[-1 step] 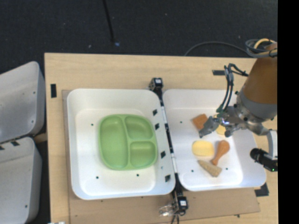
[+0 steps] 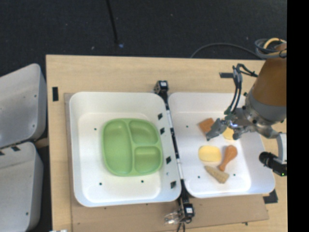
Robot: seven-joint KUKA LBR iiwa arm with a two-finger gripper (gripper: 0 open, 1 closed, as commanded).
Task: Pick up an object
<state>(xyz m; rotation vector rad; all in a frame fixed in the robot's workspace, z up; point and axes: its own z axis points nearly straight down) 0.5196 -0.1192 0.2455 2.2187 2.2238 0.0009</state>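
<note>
Floor comes first, dark and wide, (image 2: 145, 18) and we see it behind the bench with a thin dark cable (image 2: 110, 13) running across it. Next we see the bench (image 2: 120, 74), a pale wood top. On the left of it stand two white chairs (image 2: 19, 129). Two white bins sit side by side on the wood. The left bin (image 2: 79, 187) holds a green plate (image 2: 131, 146) with three parts. The right bin (image 2: 193, 110) holds the food toys. The arm (image 2: 270, 86), grey with an orange band, reaches in from the right over this bin. Its gripper (image 2: 225, 130) hangs low above the bin, and its two fingers are spread apart with nothing between them. An orange piece (image 2: 206, 125) lies just beside the left finger. A small yellow piece (image 2: 228, 134) peeks out under the gripper. Below them lie a yellow lump (image 2: 209, 153), a chicken leg (image 2: 228, 156) and a tan wedge (image 2: 217, 174), all close together.
</note>
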